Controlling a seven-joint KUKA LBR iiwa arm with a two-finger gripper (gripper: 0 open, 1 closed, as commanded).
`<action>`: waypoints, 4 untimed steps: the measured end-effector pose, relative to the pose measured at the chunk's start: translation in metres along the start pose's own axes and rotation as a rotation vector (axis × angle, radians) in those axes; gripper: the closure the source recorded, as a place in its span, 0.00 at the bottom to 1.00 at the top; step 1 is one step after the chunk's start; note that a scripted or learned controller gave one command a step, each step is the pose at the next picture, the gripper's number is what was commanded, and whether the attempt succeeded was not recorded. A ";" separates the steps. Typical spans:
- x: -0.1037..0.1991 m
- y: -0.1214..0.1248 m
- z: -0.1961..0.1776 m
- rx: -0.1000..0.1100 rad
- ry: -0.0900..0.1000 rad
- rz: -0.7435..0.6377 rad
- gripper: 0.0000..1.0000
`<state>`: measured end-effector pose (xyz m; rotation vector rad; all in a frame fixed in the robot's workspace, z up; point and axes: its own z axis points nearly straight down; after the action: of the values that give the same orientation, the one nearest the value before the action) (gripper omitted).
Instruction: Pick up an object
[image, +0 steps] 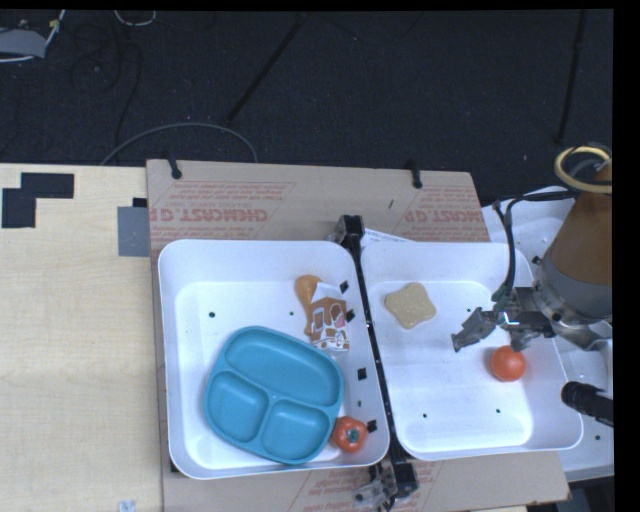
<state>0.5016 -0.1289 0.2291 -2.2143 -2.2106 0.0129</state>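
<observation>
In the right bin (560, 430), my gripper (493, 337) hangs low with its two dark fingers spread open and nothing between them. A red-orange tomato (507, 364) lies just below and slightly right of the fingertips, apart from them. A tan, cracker-like piece (410, 305) rests farther left in the same bin. The left bin (185, 300) holds a blue divided plate (273, 393), a brown-orange piece (307, 291), a small printed packet (329, 325) and a second red tomato (349, 434).
The grey arm with its orange band (585, 230) reaches in over the right bin's right wall. A black divider (365, 340) runs between the bins. Brown cardboard (300, 205) lies under both.
</observation>
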 end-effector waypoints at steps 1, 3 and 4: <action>0.000 0.002 -0.005 -0.011 -0.002 -0.002 0.00; 0.005 0.011 0.091 -0.006 0.000 -0.001 0.00; 0.006 0.011 0.143 -0.012 -0.002 0.000 0.00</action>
<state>0.5108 -0.1225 0.0857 -2.2212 -2.2183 0.0022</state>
